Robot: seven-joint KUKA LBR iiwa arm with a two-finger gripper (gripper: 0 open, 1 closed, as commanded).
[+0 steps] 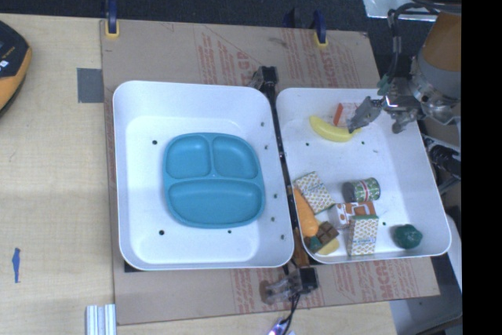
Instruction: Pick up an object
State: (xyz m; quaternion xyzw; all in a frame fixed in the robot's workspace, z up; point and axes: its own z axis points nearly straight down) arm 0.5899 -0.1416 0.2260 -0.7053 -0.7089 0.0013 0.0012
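The gripper point(382, 115) is seen above the far end of the right bin point(412, 169), its fingers spread apart with nothing held between them; one fingertip is poised just beside the banana point(329, 129). Most of the arm is cut off at the frame's edge. A small red item behind the banana is too blurred to be identified. A green can point(361, 190) lies nearer the bin's middle.

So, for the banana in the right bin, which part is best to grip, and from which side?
Grip the banana across its thick middle, coming straight down from above. It lies flat and curved on the right bin's floor with bare floor on both long sides, so the fingers likely fit across its narrow width. The gripper is already close by.
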